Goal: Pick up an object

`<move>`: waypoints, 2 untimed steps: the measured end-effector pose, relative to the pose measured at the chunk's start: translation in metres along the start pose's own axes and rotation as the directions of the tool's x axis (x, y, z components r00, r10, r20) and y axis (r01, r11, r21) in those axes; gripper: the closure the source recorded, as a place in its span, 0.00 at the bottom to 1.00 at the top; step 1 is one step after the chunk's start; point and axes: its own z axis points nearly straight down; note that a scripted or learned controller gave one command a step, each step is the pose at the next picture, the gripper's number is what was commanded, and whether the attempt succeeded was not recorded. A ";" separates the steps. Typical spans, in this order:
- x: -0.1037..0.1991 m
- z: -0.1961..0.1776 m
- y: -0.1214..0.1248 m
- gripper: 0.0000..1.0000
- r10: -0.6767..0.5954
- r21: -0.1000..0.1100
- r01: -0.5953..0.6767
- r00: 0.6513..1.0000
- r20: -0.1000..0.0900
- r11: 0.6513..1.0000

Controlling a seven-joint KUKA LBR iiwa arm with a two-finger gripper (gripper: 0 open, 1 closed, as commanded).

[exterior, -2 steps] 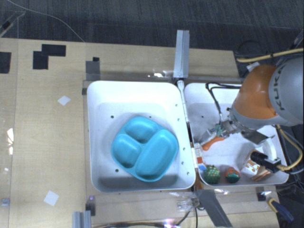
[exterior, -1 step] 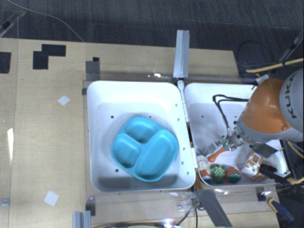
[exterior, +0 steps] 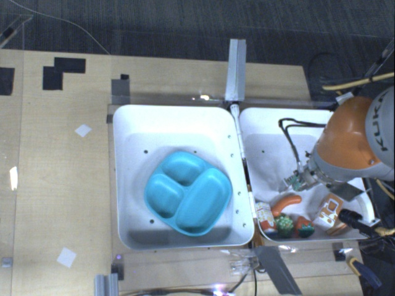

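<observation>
Low in the right bin [exterior: 265, 134], the gripper [exterior: 298, 181] hangs at the end of the grey arm [exterior: 336, 165], whose orange band [exterior: 347, 137] bulges at the right edge of the frame; whether it is spread or closed I cannot tell, since the tip is small and partly blurred against the white floor. Just below the gripper lies an orange carrot-shaped toy [exterior: 286, 203], slanting from lower left to upper right, close to the gripper tip though contact cannot be made out. Beneath it, along the bin's lower wall, sits a cluster of small things: a green leafy piece [exterior: 284, 225], a small red and green piece [exterior: 305, 229] beside it to the right, and a little white packet with red print [exterior: 265, 214] near the bin's lower left corner. To the right of these, an orange and white carton [exterior: 331, 213] leans by the lower right corner. A black cable [exterior: 290, 126] loops across the upper part of this bin. In the left bin [exterior: 129, 165], well apart from the gripper, a blue divided tray [exterior: 188, 192] lies tilted in the middle. Both bins rest on the light wooden table [exterior: 55, 184], which carries black square marks [exterior: 62, 71] at the upper left of the frame.
</observation>
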 end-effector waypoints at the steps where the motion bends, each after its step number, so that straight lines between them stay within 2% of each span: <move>1: -0.025 -0.058 0.027 1.00 0.112 0.018 -0.112 0.994 -0.008 0.994; 2: -0.025 -0.058 0.027 0.00 0.113 0.019 -0.112 0.994 -0.009 0.993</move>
